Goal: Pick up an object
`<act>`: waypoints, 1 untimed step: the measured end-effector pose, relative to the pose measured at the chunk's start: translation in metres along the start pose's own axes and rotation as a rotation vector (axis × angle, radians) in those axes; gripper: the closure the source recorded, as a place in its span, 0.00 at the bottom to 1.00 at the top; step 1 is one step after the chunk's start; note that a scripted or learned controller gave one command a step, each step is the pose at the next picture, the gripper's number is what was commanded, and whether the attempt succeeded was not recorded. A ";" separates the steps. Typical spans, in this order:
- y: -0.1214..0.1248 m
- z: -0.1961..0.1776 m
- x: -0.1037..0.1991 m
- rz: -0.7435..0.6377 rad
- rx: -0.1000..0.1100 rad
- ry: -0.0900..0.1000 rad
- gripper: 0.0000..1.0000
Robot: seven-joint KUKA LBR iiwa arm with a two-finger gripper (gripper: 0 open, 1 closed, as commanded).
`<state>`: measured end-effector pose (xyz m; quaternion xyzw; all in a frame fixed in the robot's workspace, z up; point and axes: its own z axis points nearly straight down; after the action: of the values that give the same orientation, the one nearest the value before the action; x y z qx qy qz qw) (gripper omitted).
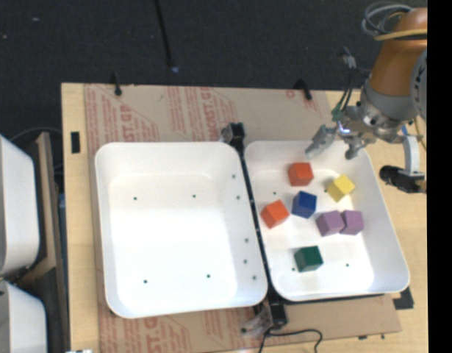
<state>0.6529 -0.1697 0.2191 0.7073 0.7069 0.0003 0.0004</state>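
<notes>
Left white bin [123,169] on cardboard sheet [167,112] — black cable [161,24] beyond

Open jaws of the gripper [334,144] hover above the right bin's [384,271] coloured blocks.

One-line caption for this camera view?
Open gripper above the right bin of seven coloured blocks; nothing held.

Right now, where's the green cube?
In the camera view, the green cube sits in the right bin, toward its near edge, apart from the others; its closest neighbours are the purple cubes and blue cube beyond it.
</notes>
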 end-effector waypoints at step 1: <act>-0.050 0.122 0.002 0.001 0.007 0.002 0.00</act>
<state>0.6030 -0.1679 0.0967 0.7078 0.7064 -0.0016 -0.0027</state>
